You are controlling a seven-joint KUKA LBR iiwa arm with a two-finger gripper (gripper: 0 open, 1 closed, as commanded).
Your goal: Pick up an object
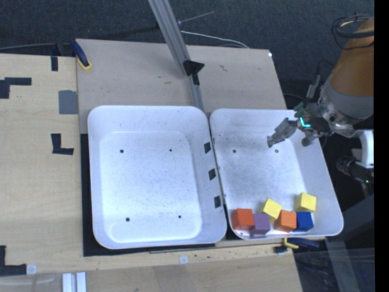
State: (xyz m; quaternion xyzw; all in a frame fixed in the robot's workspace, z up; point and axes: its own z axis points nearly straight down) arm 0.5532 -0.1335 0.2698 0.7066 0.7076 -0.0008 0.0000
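1. The step in hand looks like the approach: the tool [276, 137] sits over the upper part of the right bin [255, 163], with nothing between its fingers. How far they are spread, I cannot tell at this size.
2. The things to pick lie well apart from it, huddled along the bin's near edge: an orange block [244, 217], a purple block [261, 222], a yellow block [271, 208], a second orange block [286, 219], a blue block [304, 221] and another yellow block [306, 201].
3. The next move, as I judge it, calls for travel toward that cluster, then a descent onto one block.
4. The yellow block at the right stands a little freer than the rest; the others touch or crowd, and the bin wall hems them in.
5. The left bin [146, 175] and the worktop [36, 102] offer open room.
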